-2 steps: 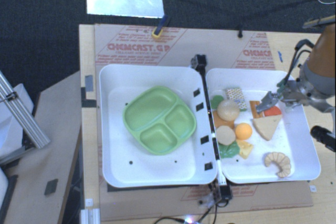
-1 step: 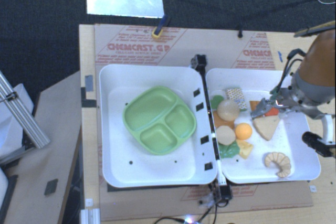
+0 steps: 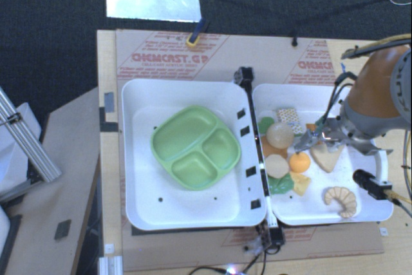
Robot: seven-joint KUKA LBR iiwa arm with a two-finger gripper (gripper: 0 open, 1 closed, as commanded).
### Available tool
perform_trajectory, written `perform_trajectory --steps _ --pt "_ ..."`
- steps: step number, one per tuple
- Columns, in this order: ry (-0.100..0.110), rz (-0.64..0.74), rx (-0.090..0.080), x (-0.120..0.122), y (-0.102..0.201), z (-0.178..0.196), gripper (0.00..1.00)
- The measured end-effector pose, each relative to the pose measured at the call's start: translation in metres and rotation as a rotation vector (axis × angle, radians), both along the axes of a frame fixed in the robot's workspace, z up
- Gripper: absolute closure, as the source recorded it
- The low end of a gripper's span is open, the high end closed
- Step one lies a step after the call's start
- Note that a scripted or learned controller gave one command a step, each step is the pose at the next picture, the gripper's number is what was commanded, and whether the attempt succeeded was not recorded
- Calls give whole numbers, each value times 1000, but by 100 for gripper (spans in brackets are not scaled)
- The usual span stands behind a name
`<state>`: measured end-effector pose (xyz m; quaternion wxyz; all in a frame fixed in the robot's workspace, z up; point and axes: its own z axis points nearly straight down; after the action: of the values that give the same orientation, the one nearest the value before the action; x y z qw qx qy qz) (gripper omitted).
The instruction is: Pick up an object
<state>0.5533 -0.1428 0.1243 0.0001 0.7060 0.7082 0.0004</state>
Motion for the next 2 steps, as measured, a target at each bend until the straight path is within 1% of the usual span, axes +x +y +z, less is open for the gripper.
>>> perform_trajectory --steps 1,2 --pt "-9 -3 -6 4 -3 -35 0" --pt "-27 -5 -16 8 -6 -19 100"
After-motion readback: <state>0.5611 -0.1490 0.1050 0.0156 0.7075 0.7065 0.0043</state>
